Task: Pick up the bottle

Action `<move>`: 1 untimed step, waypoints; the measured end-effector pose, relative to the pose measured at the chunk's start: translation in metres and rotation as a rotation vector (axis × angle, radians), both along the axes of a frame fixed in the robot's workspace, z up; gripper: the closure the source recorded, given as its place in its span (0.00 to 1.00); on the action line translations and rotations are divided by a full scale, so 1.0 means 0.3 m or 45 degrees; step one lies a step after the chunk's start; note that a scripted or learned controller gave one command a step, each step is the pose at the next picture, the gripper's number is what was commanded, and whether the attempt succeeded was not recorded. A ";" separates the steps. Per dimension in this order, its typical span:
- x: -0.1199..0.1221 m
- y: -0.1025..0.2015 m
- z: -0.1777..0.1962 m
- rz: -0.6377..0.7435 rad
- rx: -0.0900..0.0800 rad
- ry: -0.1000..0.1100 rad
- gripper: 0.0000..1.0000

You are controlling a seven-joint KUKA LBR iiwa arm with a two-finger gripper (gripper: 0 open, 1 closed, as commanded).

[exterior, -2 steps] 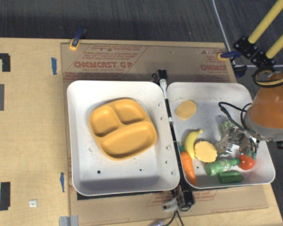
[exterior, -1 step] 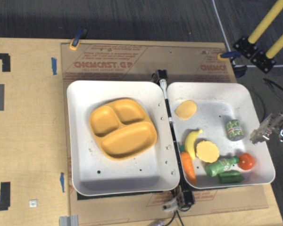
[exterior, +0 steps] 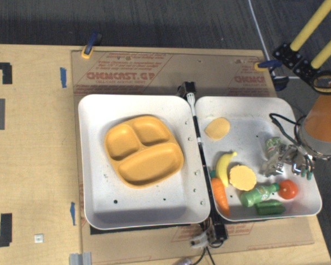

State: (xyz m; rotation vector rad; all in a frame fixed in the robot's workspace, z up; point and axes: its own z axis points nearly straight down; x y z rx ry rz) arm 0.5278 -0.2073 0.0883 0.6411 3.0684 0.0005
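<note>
Cardboard-topped bench (exterior: 33, 148), two white bins side by side. Left bin (exterior: 94, 148): yellow divided plate (exterior: 144, 149). Right bin (exterior: 254, 115): I count green bottle (exterior: 259, 194) lying near front edge, tomato (exterior: 287, 189) just beside, yellow disc (exterior: 243, 178) touching bottle's end, banana (exterior: 225, 166), carrot (exterior: 220, 195), pale round piece (exterior: 217, 128). Gripper (exterior: 284, 162) low over right bin, above bottle and apart from it; nothing seen between fingers; open or closed, cannot tell.
</note>
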 end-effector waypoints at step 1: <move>0.187 0.098 -0.002 0.191 -0.002 -0.001 1.00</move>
